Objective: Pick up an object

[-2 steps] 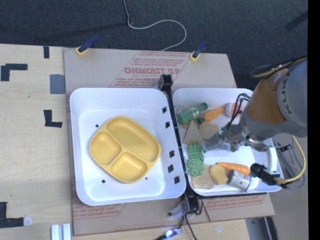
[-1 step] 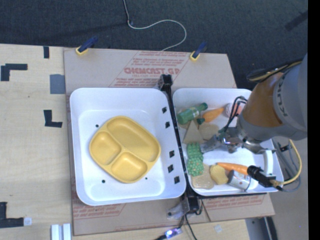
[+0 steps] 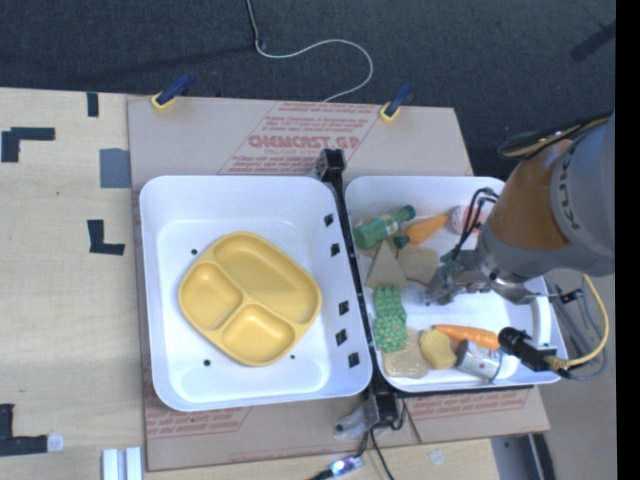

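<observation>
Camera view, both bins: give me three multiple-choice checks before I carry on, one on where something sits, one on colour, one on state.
1. Where is the yellow tray?
A. in the left bin
B. in the right bin
C. on the cardboard outside the bins

2. What colour is the bottle at the top of the right bin?
A. red
B. green
C. blue

3. How does the yellow tray lie?
A. flipped, underside up
B. standing on edge against the wall
C. flat, compartments facing up

Answers:
1. A, it rests on the floor of the left bin.
2. B, its body is green, beside an orange carrot.
3. C, its three hollows are open to the camera.
</observation>
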`<state>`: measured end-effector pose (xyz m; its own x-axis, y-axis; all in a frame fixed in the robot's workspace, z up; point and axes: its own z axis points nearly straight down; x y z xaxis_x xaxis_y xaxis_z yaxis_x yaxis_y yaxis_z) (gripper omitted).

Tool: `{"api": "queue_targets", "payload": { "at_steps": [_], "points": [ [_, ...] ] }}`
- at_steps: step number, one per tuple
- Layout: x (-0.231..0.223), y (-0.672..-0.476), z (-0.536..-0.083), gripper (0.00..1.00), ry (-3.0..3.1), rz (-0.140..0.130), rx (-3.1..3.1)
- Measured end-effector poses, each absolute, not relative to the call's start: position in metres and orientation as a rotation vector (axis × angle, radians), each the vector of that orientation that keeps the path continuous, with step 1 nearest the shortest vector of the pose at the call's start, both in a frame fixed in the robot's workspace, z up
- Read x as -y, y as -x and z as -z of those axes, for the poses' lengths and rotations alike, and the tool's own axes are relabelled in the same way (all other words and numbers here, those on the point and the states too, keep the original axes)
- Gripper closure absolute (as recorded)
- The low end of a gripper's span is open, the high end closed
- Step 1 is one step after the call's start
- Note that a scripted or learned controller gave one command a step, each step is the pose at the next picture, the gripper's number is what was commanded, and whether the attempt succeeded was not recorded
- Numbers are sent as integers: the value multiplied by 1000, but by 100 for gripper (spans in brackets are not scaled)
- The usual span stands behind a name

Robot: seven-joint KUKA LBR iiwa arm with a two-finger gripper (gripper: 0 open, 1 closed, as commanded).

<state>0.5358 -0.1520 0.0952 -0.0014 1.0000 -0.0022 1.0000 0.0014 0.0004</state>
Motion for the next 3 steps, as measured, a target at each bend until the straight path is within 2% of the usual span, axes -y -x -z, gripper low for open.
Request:
{"api": "queue_targets", "payload": {
  "at_steps": [3],
  "points": [
    [142, -539, -227, 100, -2218, -2, -2222]
  ]
}}
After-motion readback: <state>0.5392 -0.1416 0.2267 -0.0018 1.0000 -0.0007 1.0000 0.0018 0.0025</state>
